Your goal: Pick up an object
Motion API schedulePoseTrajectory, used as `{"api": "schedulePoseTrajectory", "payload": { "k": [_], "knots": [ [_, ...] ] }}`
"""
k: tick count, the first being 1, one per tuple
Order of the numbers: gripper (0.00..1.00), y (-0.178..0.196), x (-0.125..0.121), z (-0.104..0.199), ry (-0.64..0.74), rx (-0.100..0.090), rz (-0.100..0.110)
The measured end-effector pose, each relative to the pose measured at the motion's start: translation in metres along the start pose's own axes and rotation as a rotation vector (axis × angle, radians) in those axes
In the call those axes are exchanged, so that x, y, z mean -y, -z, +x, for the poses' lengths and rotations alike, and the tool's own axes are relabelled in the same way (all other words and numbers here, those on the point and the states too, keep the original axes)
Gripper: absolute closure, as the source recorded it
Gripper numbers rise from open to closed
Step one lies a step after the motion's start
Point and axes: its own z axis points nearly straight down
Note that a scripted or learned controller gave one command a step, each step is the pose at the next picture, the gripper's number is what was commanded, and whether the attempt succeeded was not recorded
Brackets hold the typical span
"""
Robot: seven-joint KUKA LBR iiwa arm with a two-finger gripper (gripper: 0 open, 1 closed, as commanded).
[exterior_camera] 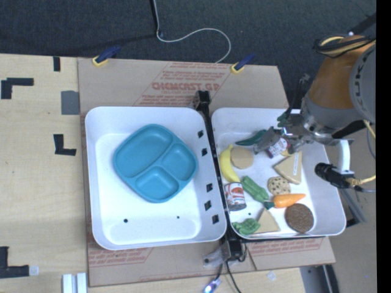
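Observation:
The right bin (317,163) holds several toy foods. Among them are a yellow banana (227,165), a tan round piece (242,158), a green pickle (255,188), a small can (235,196), a speckled cracker (278,185), an orange carrot (287,200), a pale wedge (289,168), a brown disc (299,217) and a green leafy piece (247,226). My gripper (275,142) hangs low over the bin's upper middle, just above the tan piece and the wedge. A dark green item (250,141) lies at its left tip. Whether anything is held is not visible.
The left bin (104,218) carries a blue divided plate (156,162). A black divider (211,163) runs between the bins. The grey and orange arm (339,84) comes in from the right, over the right bin's far corner. A white cable (183,38) lies beyond the bins.

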Motion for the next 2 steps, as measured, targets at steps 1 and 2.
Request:
{"api": "schedulePoseTrajectory", "payload": {
  "k": [1,2],
  "knots": [
    [0.0,-0.004,0.047,0.051,0.003,-0.003,0.004],
    [0.0,0.1,0.097,0.116,0.008,-0.003,-0.008]
  ]
}}
